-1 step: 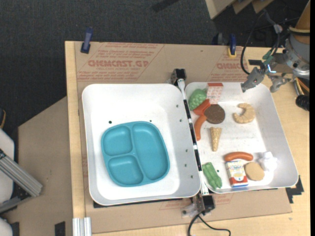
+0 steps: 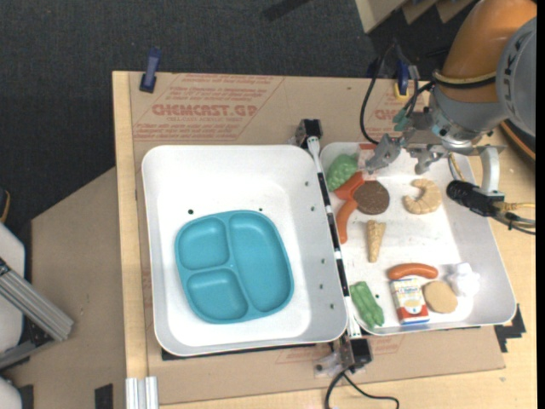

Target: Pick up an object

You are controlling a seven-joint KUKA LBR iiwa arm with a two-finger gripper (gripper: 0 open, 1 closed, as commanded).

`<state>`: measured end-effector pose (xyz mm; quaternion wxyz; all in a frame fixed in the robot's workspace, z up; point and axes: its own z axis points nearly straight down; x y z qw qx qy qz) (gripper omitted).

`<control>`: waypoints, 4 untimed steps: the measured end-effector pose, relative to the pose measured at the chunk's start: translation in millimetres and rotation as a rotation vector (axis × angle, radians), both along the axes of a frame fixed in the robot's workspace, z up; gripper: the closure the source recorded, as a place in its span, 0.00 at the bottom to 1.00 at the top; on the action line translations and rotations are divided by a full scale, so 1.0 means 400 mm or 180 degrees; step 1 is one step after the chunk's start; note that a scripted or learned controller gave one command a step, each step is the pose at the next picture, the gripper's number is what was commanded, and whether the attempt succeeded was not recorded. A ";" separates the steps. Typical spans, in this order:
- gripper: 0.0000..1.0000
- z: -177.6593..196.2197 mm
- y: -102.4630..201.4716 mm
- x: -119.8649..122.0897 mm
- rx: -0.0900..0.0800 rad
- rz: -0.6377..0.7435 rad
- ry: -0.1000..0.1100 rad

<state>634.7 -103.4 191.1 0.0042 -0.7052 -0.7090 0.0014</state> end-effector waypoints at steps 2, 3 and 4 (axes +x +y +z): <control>0.00 -0.267 -0.109 0.060 -0.0016 -0.0006 -0.0039; 0.00 -0.257 -0.087 -0.099 -0.0011 -0.0022 -0.0036; 1.00 -0.231 -0.087 -0.091 -0.0011 -0.0020 -0.0053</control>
